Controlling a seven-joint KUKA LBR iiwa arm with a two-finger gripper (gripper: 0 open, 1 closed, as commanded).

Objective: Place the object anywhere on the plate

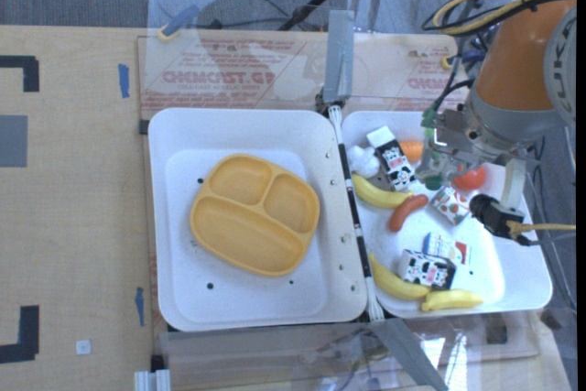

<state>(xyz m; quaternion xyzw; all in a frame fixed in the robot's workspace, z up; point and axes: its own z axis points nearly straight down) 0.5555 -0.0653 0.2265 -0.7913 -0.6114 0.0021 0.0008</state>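
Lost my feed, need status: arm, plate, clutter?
Gripper low over right bin, fingers obscured. Yellow plate in left bin, nothing on it. Bananas, sausage, cartons crowd right bin.

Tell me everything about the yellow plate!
The yellow plate looks like smooth plastic, rounded, with raised ridges splitting it into three sections: two small ones at the far side and one long one nearer the camera. It lies flat, turned at a slant, in the middle of the left white bin. Nothing sits on it and only the bin floor touches it.

Overhead slant across both bins (341, 197)
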